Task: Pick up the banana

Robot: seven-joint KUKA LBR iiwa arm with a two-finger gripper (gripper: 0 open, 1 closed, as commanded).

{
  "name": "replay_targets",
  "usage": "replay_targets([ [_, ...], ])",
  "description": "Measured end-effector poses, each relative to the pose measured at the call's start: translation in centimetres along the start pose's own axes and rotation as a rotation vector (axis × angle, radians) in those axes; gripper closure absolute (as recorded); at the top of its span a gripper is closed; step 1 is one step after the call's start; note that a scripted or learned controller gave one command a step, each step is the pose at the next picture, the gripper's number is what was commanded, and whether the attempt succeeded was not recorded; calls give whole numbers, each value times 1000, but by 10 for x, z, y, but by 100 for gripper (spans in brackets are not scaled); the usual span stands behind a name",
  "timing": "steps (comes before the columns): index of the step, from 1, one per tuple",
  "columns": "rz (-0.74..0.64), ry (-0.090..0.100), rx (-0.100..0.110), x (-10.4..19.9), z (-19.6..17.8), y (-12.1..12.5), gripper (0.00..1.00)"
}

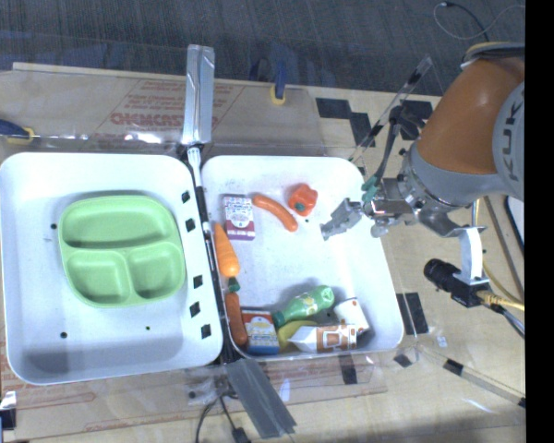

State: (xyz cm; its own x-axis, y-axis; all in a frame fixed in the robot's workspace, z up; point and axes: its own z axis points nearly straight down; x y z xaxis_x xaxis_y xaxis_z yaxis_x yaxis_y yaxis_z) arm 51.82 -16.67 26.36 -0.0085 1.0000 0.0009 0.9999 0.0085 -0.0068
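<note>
The banana (305,305), greenish with a yellow end, lies in the right bin (374,266) near its front wall, resting across a small box (258,330) and a white carton (331,336). My gripper (340,221) hangs over the right side of that bin, well behind the banana and apart from it. The grey arm with its orange band reaches in from the right.
At the back of the right bin are an orange-red pepper (302,198), a sausage (275,212) and a red and white carton (238,217). A carrot (225,252) and another sausage (233,310) lie along its left wall. The left bin (28,275) holds a green divided plate (122,247).
</note>
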Motion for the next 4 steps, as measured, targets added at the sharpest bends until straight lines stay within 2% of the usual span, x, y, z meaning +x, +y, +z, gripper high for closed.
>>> replay_targets([
  [1,-6,0,5,1,-8,1,100],
  [2,168,1,0,-44,135,-41,100],
  [3,160,0,-3,53,-14,-8,100],
  [4,280,0,-3,-14,-94,-16,100],
])
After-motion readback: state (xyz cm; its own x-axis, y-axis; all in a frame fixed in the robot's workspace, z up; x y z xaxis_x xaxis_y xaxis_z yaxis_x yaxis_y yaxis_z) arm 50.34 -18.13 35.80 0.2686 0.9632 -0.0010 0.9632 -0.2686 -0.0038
